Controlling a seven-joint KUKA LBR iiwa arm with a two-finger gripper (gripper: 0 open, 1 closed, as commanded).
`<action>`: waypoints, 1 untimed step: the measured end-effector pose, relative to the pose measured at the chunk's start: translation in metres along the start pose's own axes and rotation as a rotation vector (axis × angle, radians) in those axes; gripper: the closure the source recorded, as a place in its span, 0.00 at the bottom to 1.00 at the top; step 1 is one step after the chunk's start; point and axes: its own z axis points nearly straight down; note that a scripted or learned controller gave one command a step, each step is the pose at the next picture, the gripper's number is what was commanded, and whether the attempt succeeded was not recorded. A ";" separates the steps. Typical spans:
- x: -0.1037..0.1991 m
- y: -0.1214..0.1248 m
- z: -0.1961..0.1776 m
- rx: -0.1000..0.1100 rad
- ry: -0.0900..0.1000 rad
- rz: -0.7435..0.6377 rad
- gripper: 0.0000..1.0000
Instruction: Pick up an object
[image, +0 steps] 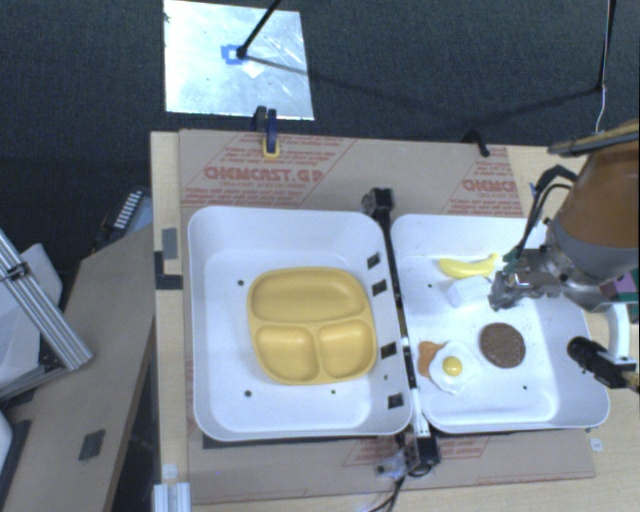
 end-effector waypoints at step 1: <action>0.049 0.016 -0.012 0.003 0.001 -0.003 1.00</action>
